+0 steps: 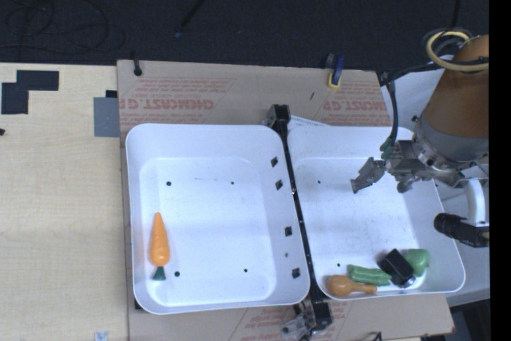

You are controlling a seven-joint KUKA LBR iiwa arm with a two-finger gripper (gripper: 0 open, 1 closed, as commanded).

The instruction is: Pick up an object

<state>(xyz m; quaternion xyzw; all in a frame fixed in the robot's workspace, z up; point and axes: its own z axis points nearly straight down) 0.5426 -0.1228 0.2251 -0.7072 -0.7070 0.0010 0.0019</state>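
Gripper (385, 174) hangs over the right bin (319, 172), fingers spread, holding nothing — arm cut off at the right edge. Black object (397, 267) overlaps the green toy (415, 258) in the near corner — shape unclear. Carrot (159, 239) in the left bin (144, 148).

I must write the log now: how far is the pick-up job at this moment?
Nothing looks picked yet. The gripper is above the right bin, nothing visible in it. Still lying there: the black object, the green toys and the orange toy. The carrot lies in the left bin.
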